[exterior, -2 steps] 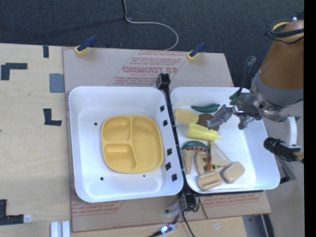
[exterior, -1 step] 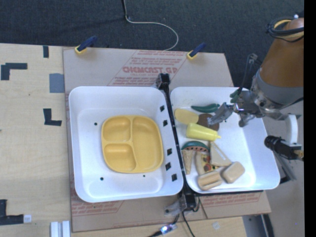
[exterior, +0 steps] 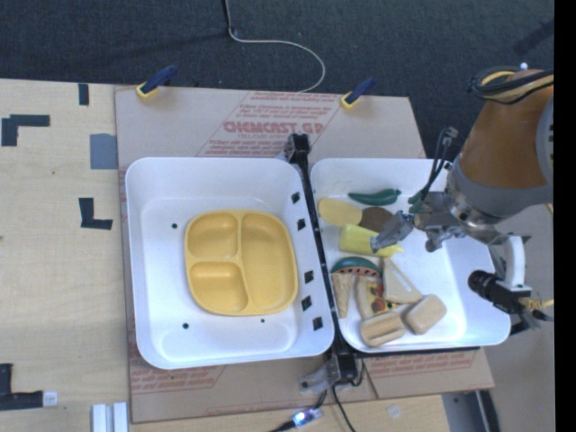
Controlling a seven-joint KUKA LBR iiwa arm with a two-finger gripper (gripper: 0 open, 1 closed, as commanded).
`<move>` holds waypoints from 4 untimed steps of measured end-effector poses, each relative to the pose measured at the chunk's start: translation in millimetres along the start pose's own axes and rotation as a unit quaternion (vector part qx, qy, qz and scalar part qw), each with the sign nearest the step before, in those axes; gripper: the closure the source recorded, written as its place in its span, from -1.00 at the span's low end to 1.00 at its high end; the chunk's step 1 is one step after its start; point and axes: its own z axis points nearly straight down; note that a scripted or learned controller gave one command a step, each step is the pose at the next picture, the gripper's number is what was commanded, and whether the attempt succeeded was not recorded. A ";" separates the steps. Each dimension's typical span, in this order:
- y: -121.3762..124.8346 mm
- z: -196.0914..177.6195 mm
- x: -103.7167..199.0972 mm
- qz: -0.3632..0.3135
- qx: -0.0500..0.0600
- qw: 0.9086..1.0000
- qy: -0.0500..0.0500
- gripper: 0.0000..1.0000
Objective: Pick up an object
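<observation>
The right bin (exterior: pixel 468 277) holds several toy foods. A green chili (exterior: pixel 373 196) lies at the back, with a pale yellow oval piece (exterior: pixel 337 211) and a brown piece (exterior: pixel 377 217) beside it. A yellow block (exterior: pixel 357 239) sits just left of my gripper (exterior: pixel 412 237). Nearer the front are a green-rimmed slice (exterior: pixel 354 265), a tan wedge (exterior: pixel 398 283) and two bread-like loaves (exterior: pixel 425 313) (exterior: pixel 382 329). My gripper hangs over the middle of this bin, its fingers spread open with nothing between them. The left finger (exterior: pixel 389 234) is close to the yellow block.
The left bin (exterior: pixel 148 241) holds a yellow divided plate (exterior: pixel 241 261). A black divider strip (exterior: pixel 310 241) runs between the bins. The arm's grey body and orange band (exterior: pixel 504 151) overhang the right bin's back right corner. A bare patch of bin floor (exterior: pixel 459 268) lies right of the foods.
</observation>
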 end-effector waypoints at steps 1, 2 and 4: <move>-0.9 47.1 -6.9 0.000 0.000 1.000 0.000 -1.00; 5.6 106.1 -10.1 -0.001 0.001 1.000 0.000 -1.00; 6.7 134.4 -13.2 0.001 -0.006 1.000 -0.003 1.00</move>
